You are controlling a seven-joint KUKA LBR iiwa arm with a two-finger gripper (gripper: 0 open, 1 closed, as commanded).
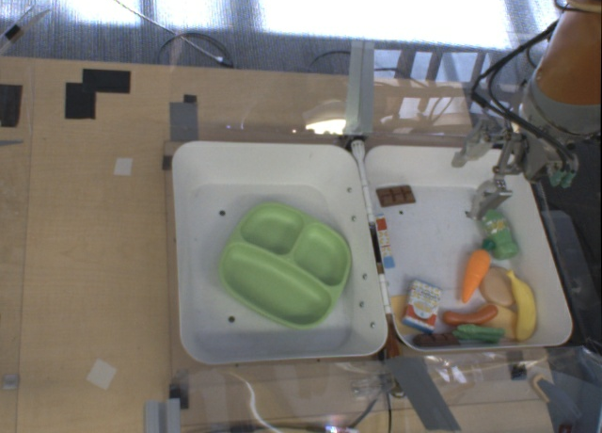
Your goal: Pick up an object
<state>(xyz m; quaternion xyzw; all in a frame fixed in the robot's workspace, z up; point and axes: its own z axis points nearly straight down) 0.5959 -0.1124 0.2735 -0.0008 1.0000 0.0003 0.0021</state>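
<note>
My gripper (490, 198) hangs over the far right part of the right bin (442, 233), under the grey arm with its orange band (574, 55). Directly below it, touching or nearly touching, is a small green toy (499, 234); I cannot tell whether it is held. Nearer the front of that bin lie an orange carrot (475, 274), a yellow banana (523, 305), a red sausage (470, 314), a green pod (480, 333), a small printed carton (422, 303) and a dark item (434, 338). A brown chocolate bar (395, 197) lies at the bin's far left.
The left bin (202, 196) holds a green divided plate (285, 263). A raised divider (372, 233) separates the two bins. Cables (499, 83) hang beside the arm at the far right. Wooden bench top (85, 262) extends to the left.
</note>
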